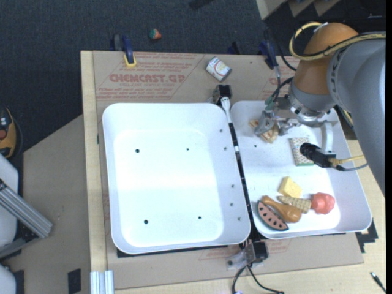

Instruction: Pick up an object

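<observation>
Hovering my claw (267,127) low over the far left corner of the right bin (355,216), right on a tan snack (265,135); honestly can't tell if it's pinched. Other stuff's near me: melon slice (271,217), cheese (291,187), tomato (323,203).

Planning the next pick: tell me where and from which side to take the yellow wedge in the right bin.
Grip the yellow wedge across its two flat sides, coming straight down from above. Its top and far side are open; the waffle piece crowds its near edge, so set the fingers along the left-right line.
</observation>
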Action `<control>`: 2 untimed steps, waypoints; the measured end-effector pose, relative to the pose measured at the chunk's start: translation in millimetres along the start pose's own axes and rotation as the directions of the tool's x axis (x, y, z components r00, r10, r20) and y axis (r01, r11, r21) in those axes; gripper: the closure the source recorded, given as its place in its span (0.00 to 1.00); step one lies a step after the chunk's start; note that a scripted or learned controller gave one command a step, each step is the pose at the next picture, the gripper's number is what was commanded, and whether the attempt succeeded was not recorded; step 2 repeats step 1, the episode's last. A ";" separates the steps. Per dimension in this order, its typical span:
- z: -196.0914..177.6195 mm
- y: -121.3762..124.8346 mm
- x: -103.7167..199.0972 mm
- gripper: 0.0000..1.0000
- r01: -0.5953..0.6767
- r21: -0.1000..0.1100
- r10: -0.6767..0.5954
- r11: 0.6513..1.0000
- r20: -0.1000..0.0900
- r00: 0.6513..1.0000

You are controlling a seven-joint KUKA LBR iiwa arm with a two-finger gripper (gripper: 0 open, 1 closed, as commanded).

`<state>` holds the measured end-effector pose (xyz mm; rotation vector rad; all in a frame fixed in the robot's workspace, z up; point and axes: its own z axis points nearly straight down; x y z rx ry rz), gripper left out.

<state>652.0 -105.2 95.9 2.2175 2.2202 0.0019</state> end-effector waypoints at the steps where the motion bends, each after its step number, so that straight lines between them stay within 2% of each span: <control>1: -95.9 16.7 54.4 1.00 0.005 -0.007 -0.005 1.000 -0.002 1.000; 2: -95.9 16.7 54.4 1.00 0.005 -0.007 -0.005 1.000 -0.002 1.000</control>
